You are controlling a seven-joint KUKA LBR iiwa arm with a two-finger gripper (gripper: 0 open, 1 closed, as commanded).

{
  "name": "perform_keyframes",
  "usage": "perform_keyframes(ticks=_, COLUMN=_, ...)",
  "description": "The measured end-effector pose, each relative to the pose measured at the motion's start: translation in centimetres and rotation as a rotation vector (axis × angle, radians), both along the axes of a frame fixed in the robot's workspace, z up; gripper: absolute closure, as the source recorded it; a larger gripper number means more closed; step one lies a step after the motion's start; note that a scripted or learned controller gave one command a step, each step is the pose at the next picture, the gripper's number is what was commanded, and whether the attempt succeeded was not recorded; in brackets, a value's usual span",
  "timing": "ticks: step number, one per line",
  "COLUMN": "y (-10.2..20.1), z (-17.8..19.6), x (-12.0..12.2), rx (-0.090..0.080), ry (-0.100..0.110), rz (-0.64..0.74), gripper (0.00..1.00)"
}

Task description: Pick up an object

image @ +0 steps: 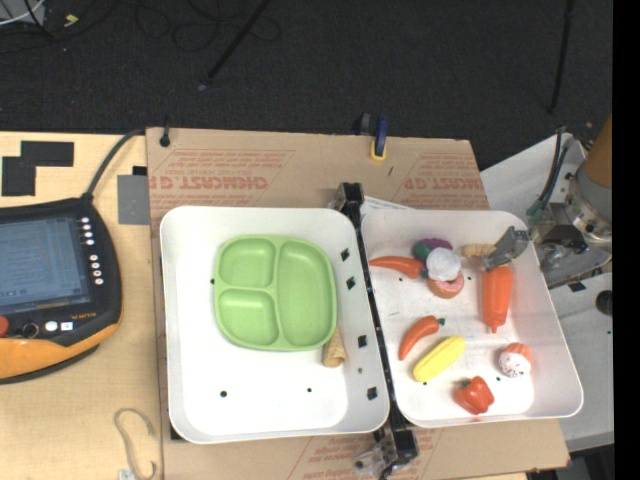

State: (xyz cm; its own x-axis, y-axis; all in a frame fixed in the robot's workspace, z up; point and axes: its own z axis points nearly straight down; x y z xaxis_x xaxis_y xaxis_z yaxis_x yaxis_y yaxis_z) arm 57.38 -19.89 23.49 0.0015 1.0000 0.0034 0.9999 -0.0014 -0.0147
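Gripper: the gripper [507,246] is being held low over the far right part of the right bin [556,353], just above the top end of the toy carrot [497,300]; whether it is spread or closed cannot be told from this slant, and nothing is being seen held in it.
Likely target: the toy carrot is being judged the nearest candidate, lying lengthwise near the bin's right wall, a small gap apart from its neighbours.
Crowding: a white and purple toy [440,259] and a pink round piece [448,286] are being left just beside the carrot's left, with a tan piece [478,252] lying right next to the gripper.
Risk, end grip: the carrot is being approached at its end rather than its middle, so it could be squeezed out sideways or tipped on the lift.
Risk, wrong catch: the tan piece could be nudged or caught instead, being so close.
Risk, wall: the carrot could be pushed against the bin's right wall and jammed there.
Elsewhere: a red chilli [397,265], a yellow corn cob [438,358] and a red bell pepper [474,395] are being left well apart from the gripper; the green divided plate [275,293] is being left alone in the left bin [200,393].
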Motion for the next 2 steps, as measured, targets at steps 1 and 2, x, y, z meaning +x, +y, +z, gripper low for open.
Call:
perform_keyframes(ticks=1, y=0.0, z=0.8, x=0.2, rx=-0.003, ry=-0.014, rz=0.002, gripper=0.0)
perform_keyframes(ticks=2, y=0.6, z=-3.4, x=0.2, rx=-0.003, ry=-0.011, rz=0.005, gripper=0.0)
